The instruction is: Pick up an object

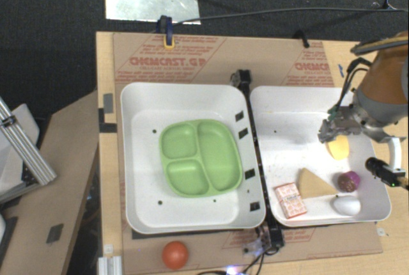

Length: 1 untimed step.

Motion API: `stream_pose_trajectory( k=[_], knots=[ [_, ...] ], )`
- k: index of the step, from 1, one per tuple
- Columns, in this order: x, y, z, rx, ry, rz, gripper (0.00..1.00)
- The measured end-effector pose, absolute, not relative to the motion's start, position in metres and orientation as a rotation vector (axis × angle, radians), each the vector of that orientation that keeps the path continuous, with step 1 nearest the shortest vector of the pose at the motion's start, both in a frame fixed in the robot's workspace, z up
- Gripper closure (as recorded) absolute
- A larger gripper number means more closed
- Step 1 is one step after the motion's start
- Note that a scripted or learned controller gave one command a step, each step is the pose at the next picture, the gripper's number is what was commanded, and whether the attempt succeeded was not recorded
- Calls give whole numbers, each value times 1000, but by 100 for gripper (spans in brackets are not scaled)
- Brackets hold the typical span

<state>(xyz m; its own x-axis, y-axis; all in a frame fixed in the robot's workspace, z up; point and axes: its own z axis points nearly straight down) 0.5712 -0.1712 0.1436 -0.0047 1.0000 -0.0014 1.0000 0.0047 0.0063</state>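
Observation:
The right bin (281, 114) holds a yellow lemon-like object (339, 148), a tan wedge (313, 184), a small red-and-white box (289, 199), a dark purple ball (348, 181) and a white egg-shaped object (347, 205). My gripper (333, 131) hangs over the right bin's right side, right above and against the yellow object's upper left. The grey wrist body hides the fingertips.
The left bin (137, 139) holds a green divided plate (200, 157). An orange ball (174, 254) lies on the bench in front of the left bin. A black clamp (241, 78) sits between the bins at the back. The arm (386, 85) comes in from the right.

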Motion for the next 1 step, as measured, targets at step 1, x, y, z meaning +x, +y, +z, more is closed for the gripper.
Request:
stream_pose_trajectory(
  k=[1],
  knots=[
    [574,-172,209,2210,2221,7,100]
  ],
)
